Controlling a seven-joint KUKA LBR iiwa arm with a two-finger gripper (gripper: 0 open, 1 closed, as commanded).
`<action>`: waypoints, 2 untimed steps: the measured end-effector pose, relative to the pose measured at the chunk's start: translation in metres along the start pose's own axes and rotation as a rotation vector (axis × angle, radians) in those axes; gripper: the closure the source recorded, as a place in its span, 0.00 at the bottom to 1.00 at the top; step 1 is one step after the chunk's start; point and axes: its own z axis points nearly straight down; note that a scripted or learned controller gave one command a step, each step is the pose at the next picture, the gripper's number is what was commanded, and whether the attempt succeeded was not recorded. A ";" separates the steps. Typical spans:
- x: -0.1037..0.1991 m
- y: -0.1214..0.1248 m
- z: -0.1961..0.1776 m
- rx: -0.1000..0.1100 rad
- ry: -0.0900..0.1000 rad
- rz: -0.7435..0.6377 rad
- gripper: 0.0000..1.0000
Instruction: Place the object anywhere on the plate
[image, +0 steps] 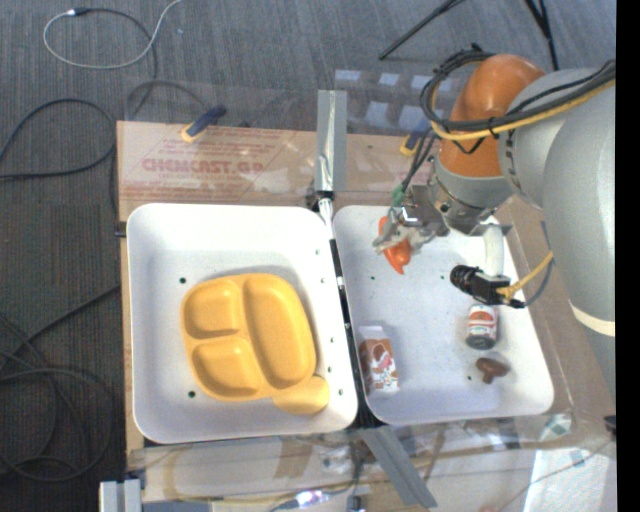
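A yellow plate (248, 333) with three compartments lies in the left bin (150, 250). My gripper (399, 238) hangs over the far left corner of the right bin (440, 400), close to the divider between the bins. A small orange object (397, 257) sits between its fingers, and the gripper is shut on it. The object's lower tip pokes out below the fingers, and I cannot tell whether it touches the bin floor. The plate is to the left of the gripper and nearer the front.
A yellow rounded piece (303, 396) rests against the plate's front right corner. In the right bin lie a brown packet (378, 365), a small jar with a red and white label (481, 327) and a little brown object (490, 370).
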 end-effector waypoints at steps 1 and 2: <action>0.095 -0.052 0.001 0.002 0.003 0.110 1.00; 0.168 -0.079 0.001 0.004 0.002 0.121 1.00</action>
